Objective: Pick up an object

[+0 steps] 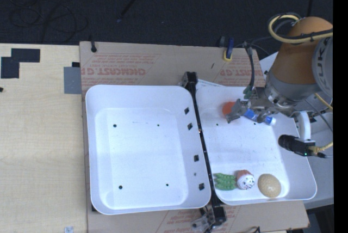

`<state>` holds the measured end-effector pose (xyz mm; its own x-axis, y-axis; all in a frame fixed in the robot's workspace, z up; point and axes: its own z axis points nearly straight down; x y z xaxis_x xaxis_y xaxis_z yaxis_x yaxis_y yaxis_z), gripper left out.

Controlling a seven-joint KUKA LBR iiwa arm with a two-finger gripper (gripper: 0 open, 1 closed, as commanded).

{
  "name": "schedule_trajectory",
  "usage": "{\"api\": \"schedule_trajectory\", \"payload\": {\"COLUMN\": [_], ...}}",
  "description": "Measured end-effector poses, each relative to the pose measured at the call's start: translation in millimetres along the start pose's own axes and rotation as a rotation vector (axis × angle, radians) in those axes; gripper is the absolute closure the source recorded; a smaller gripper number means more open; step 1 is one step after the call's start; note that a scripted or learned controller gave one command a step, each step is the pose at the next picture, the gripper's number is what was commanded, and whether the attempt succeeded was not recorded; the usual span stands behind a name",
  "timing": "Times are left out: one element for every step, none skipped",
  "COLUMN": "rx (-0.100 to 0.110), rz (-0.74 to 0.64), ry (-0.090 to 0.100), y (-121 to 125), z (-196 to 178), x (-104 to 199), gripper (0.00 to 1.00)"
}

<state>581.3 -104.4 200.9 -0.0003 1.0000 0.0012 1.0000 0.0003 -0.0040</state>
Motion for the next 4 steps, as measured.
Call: {"api": "schedule_trajectory", "payload": {"rx": [0.005,0.002,-0.001,0.0], "rz": [0.003,0.006,0.007,0.008], "ry": [0.0,-0.002,0.0,0.001], "y": [-31,-68,-66,-66], "z": [72,88,77,78], "x": [-44,-113,-111,-111], "gripper": [0.0,0.0,1.0,0.0]}}
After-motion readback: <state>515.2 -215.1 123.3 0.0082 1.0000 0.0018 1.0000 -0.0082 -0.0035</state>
